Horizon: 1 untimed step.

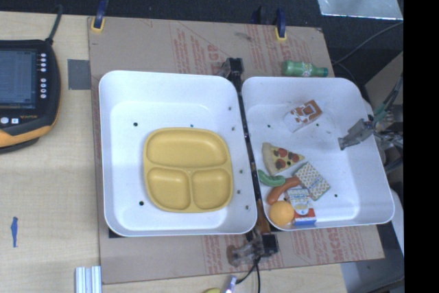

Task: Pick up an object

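**Approach phase, nothing picked yet**

Scanning left to right: the left bin (116, 147) carries a yellow divided tray (186, 168). In the right bin (357, 147) the candidates lie clustered low-left: pizza slice (281, 157), green pepper (269, 179), sausage (282, 190), orange (281, 214), with a small carton (304, 114) further up. My gripper (355, 134) hangs at the bin's right edge, well apart from them all, gripping nothing; I cannot tell how wide it stands. Next, I judge, it must travel left and descend.
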Each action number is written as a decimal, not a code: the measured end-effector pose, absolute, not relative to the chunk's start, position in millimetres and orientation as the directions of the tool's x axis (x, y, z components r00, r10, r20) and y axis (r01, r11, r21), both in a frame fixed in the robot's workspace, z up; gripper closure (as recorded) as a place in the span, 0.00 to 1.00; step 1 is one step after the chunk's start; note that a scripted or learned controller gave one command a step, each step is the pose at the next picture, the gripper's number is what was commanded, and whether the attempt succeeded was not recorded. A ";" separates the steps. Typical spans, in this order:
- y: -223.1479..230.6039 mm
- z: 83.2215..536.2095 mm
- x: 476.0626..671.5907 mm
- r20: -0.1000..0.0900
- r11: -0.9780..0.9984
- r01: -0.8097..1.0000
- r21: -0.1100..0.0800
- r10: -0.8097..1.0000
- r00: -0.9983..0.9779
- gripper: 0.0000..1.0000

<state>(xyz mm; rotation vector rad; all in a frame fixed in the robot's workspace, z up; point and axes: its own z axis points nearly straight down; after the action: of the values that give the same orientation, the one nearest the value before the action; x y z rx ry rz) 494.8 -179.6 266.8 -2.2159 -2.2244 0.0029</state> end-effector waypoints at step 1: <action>-108.6 191.2 529.9 0.000 0.006 1.000 -0.005 1.000 -0.006 0.00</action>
<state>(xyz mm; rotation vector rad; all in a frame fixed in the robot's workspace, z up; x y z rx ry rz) 529.9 -108.6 191.2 -2.2119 -2.2262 0.0062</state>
